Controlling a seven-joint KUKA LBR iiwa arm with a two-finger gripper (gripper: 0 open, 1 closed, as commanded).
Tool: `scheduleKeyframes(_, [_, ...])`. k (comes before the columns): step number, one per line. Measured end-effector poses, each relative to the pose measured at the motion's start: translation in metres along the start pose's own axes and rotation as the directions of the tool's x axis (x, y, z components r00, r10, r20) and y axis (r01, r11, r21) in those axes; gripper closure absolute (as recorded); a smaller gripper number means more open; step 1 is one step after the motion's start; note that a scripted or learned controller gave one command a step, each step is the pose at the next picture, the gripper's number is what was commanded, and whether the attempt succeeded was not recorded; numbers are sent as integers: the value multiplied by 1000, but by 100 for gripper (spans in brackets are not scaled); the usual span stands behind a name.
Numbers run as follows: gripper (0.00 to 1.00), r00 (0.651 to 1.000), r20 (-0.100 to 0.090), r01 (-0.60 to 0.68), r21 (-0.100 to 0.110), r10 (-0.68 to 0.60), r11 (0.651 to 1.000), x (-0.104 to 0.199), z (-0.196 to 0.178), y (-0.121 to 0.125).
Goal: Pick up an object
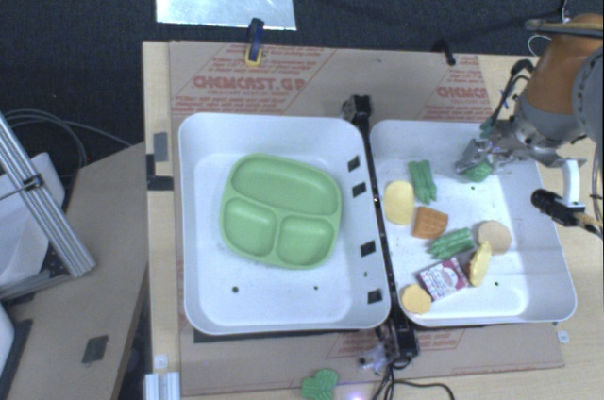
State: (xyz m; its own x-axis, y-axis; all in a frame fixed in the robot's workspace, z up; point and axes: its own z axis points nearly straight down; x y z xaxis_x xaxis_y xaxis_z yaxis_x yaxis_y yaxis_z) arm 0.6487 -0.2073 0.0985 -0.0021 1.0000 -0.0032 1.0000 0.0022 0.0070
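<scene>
My gripper (478,164) hangs over the far right part of the right bin (543,294), low near its floor. A small green piece (479,170) shows between the fingertips, and the gripper is shut on it. Loose toy food lies in the same bin to the left and in front of the gripper: a green pod (422,180), a yellow piece (400,202), an orange cracker (430,223), another green pod (451,242), a beige round (493,236), a yellow wedge (480,263), a red-and-white packet (442,278) and a yellow disc (416,298).
The left bin (217,304) holds a green divided plate (280,209). A black divider (373,209) runs between the bins. The arm's orange band (564,58) stands at the right edge. A green item (319,383) lies off the bench front.
</scene>
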Motion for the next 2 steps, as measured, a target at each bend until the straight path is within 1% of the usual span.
scheduleKeyframes(1, [100,1000,-2,7,-8,-7,1000,63,-111,-1])
scheduleKeyframes(2, [100,1000,-7,8,6,-8,1000,143,-86,-6])
